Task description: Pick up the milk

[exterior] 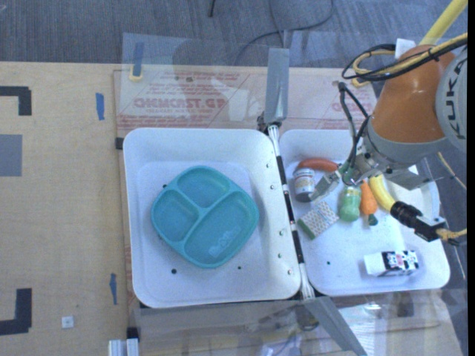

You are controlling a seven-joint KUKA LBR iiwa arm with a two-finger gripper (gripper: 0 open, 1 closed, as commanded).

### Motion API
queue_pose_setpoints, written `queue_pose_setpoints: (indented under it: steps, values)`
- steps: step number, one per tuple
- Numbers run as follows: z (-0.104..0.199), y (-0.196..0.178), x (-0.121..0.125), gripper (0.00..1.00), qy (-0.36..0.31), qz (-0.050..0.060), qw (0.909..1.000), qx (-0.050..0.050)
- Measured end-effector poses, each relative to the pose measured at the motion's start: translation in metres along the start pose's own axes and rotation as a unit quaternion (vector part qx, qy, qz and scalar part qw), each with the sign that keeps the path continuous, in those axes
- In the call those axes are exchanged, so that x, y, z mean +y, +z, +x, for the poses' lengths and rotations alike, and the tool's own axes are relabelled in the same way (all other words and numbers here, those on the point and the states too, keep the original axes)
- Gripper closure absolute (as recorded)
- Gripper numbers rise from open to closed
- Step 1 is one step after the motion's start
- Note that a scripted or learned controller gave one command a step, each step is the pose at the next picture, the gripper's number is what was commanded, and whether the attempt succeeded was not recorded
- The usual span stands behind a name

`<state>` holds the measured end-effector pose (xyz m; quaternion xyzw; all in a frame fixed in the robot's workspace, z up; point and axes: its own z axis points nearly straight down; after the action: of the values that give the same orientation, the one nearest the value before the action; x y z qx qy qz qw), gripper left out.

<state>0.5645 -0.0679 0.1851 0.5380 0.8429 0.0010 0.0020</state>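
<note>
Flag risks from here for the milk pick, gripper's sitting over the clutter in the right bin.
1. The gripper hovers among the can, green item and carrot, far from the milk carton; closing here would likely grab the wrong thing.
2. The milk carton lies flat near the right bin's front wall, so the fingers may get little purchase or hit the rim.

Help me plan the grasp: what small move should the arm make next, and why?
Probably shift the gripper toward the near right corner of the right bin, where the milk lies on its side, apart from the other items. The gripper now sits above the can and green item, well short of the milk.
</note>
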Motion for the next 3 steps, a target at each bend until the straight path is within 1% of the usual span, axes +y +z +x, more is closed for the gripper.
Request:
queue_pose_setpoints:
  steps: [1,2,3]
  values:
    - [0.018,-0.082,-0.01,0.0,-0.043,0.0,0.9991,0.0]
    - [0.027,0.0,-0.031,0.0,-0.116,0.001,0.9933,0.001]
    - [-0.013,0.09,-0.046,0.0,-0.115,0.0,0.9934,0.0]
